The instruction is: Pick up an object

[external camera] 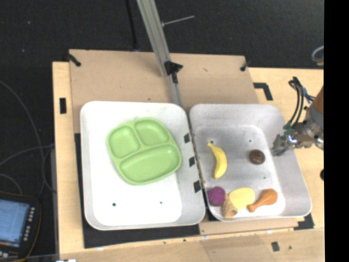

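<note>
Gripper: grey two-finger gripper (282, 144) at the right bin's (289, 185) right rim; grip unreadable.
Objects: yellow plastic banana (218, 159), small brown ball (257, 157), in the right bin.
Left bin: green divided plate (144, 151).

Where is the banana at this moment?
The banana lies in the right bin, near its left wall. The brown round object sits to its right and the purple item just below it.

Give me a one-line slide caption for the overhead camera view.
Gripper at right bin's edge near a brown ball; banana inside; green tray in left bin.
</note>
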Available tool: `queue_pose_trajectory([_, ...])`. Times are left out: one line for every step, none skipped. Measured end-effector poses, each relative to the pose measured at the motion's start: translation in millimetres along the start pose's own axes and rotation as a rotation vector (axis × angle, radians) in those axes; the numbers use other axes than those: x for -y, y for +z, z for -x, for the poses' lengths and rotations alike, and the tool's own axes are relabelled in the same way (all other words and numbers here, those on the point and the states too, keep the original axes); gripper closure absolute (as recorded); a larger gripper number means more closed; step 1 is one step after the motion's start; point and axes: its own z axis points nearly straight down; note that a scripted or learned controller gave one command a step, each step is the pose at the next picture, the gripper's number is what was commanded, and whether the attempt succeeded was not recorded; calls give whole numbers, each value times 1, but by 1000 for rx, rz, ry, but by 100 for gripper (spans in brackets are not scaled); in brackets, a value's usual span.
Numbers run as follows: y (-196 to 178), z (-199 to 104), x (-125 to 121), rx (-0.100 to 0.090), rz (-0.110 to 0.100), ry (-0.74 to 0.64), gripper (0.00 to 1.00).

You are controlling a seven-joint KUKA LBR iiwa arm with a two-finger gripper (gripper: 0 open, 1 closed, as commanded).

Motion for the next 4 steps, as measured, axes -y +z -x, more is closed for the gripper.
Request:
queue_pose_trajectory([-15,-57,-14,-4,-1,-6,100])
queue_pose_trajectory([-16,-117,-31,-4,-3,-6,100])
queue_pose_trajectory([-22,-178,-33,-5,-3,-6,100])
queue_pose_trajectory([-35,-235,-41,-5,-4,-6,100])
